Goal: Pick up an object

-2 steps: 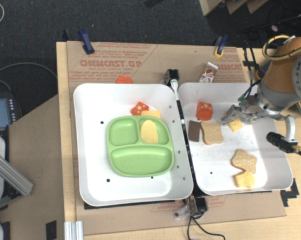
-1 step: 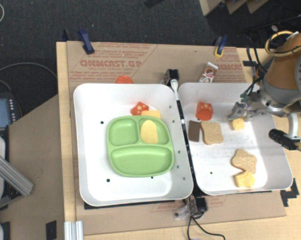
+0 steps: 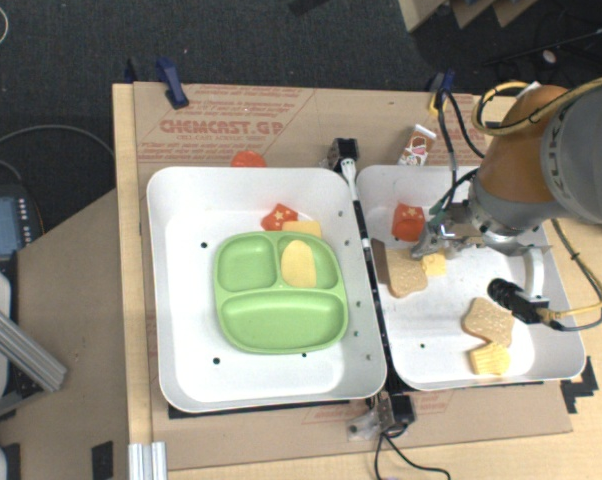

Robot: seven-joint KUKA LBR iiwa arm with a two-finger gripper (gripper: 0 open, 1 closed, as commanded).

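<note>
My gripper [image 3: 439, 240] hangs low over the middle of the right bin [image 3: 551, 363], under the grey arm with its orange band [image 3: 521, 158]. A red block [image 3: 408, 221] stands just to its left. A small yellow piece [image 3: 435, 265] lies right below it, and a tan toast slice [image 3: 406, 277] rests a little further left. Whether the gripper touches any of them is hidden by the wrist. Another tan slice [image 3: 487, 320] and a yellow wedge [image 3: 490, 360] lie toward the bin's front right.
The left bin [image 3: 176, 268] holds a green divided plate [image 3: 278, 318] with a pale yellow item [image 3: 299, 263] in its upper right compartment. A red and yellow piece [image 3: 284, 220] sits behind the plate. A small carton [image 3: 416, 148] lies on the bench behind the right bin.
</note>
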